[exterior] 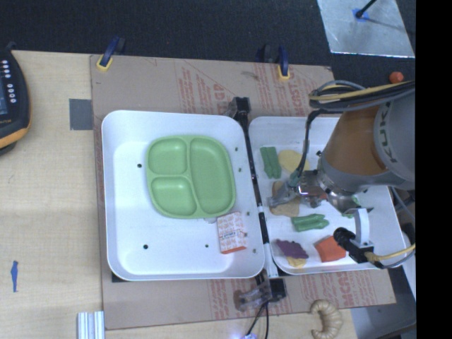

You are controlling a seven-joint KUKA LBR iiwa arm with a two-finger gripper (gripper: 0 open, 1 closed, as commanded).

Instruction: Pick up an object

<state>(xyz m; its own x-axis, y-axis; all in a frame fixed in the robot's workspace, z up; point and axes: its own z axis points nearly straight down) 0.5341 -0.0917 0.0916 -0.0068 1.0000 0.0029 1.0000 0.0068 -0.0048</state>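
Jaws (pixel 288 191) low amid crowded right bin (pixel 395 210)

Two bins sit side by side on the worktop (pixel 49 217). The left bin (pixel 123 189) holds a divided plate (pixel 191 176) and, nearer its front right corner, a small packet (pixel 231 232). The right bin (pixel 279 263) holds several toy foods — the gripper (pixel 293 189) hangs among them.

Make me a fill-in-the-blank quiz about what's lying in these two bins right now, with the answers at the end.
1. The divided plate in the left bin is coloured ____.
2. That plate has ____ compartments.
3. The small red-and-white packet lies in the ____ bin.
4. The gripper is over the ____ bin, near the green block.

Answers: green; three; left; right
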